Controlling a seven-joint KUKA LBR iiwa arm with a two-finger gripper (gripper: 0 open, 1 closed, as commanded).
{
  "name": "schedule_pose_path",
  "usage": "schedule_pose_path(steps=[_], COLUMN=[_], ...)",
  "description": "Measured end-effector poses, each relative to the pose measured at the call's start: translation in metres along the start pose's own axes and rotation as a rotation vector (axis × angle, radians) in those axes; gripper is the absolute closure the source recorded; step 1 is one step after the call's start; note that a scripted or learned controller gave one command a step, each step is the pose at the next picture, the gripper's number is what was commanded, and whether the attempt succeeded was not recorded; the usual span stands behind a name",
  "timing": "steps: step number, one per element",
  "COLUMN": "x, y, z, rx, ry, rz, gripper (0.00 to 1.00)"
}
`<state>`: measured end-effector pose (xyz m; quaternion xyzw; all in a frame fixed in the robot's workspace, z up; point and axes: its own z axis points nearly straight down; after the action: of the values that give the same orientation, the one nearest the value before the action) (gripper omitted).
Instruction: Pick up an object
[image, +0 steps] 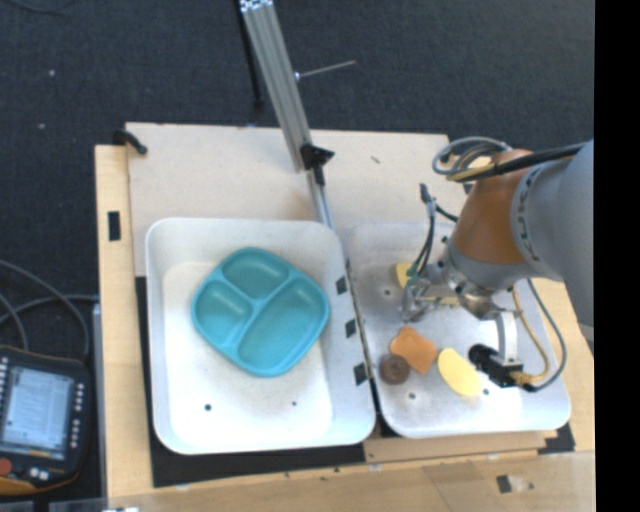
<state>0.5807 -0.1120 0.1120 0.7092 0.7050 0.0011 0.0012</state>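
From my seat I see two white bins side by side on the wooden bench (200, 170). The left bin (170, 400) holds a teal divided plate (262, 310) lying flat, three compartments facing up, sitting roughly mid-bin.

The right bin (540, 405) has the candidates for picking. An orange block (413, 350) lies near the bin's middle, and a small brown round piece (395, 369) sits just beside it on the lower left, touching or nearly so — can't tell which. A yellow oval piece (458, 371) lies just right of the orange block, close to it. Another yellow bit (403, 274) peeks out further up the bin, partly covered by the arm's hardware.

The arm (520, 220) comes in from the right, orange band above the wrist, cables looping around it. The gripper (415, 303) hangs low over the right bin, just above the orange block and beside the upper yellow bit. Whether the tool is spread or closed I cannot tell — metal and cables clutter that spot. I see no object in it.

A grey aluminium mast (285, 90) rises from the bench behind the bins.
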Motion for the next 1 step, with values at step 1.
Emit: schedule_pose_path(steps=[1], x=[0.0091], y=[0.0008], z=[-0.0512], rx=[-0.004], ry=[0.000], rz=[-0.009], gripper=[1.00])
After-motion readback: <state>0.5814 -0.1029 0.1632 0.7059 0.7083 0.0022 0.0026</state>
